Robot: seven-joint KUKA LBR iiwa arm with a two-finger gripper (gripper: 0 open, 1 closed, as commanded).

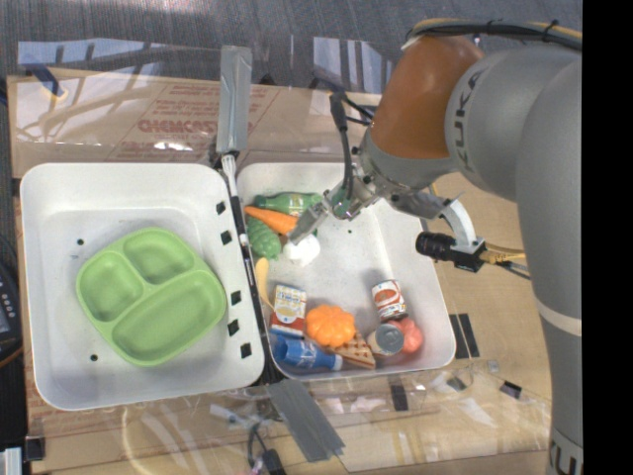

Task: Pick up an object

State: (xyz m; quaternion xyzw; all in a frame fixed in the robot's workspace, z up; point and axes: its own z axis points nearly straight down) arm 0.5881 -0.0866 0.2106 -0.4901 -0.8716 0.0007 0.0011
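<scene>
My gripper hangs open over the carrot; crowded against the greens, it could slip from my fingers

1. Open floor was seen in the middle of the right bin.
2. Its near edge was crowded by a can, an orange pumpkin and a small carton.
3. The left bin was mostly taken up by a green plate.

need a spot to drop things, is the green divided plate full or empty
Empty: the green divided plate in the left bin shows bare green in all three compartments.
</scene>
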